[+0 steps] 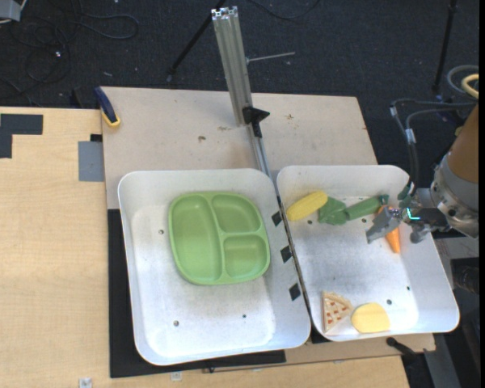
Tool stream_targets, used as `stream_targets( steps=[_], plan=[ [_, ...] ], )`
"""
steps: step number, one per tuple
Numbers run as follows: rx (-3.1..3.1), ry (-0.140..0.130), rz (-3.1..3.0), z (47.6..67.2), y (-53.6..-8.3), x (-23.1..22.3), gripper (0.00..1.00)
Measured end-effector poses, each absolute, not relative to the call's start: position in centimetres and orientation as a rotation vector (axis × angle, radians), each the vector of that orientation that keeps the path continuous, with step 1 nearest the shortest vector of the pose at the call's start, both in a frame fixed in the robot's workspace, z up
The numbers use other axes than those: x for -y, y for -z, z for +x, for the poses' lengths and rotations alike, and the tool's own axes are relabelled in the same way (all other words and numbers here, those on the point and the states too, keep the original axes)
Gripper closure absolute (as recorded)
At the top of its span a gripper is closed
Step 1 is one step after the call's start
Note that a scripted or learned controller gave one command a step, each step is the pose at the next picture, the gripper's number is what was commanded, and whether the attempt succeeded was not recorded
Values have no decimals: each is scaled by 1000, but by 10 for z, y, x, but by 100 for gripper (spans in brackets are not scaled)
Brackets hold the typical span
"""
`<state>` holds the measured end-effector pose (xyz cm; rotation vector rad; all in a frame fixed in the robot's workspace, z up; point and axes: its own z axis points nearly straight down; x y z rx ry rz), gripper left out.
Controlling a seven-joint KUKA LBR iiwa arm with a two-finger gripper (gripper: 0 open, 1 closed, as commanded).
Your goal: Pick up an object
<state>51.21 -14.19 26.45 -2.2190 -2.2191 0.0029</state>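
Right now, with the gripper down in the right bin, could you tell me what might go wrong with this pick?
1. The gripper is low among crowded things: the carrot touches it and the green toy lies close beside, so it may catch two or knock one away.
2. It works near the right bin's far-right wall, so it could strike the rim.
3. The corn touches the green toy and may get dragged.

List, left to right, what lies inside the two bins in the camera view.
Green divided plate → yellow corn → pizza slice → green toy → yellow lump → orange carrot, under the gripper.
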Motion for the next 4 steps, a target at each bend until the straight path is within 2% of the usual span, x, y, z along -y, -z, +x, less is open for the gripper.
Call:
stream_targets(
  steps=[1, 2, 3, 4],
  plan=[
    [2220, -2, -2219, 512, -265, 142, 0],
    [2214, -8, -2217, 512, -203, 149, 0],
    [2215, -6, -2217, 518, -155, 143, 0],
    [2215, -6, -2218, 515, -112, 143, 0]
  ],
)
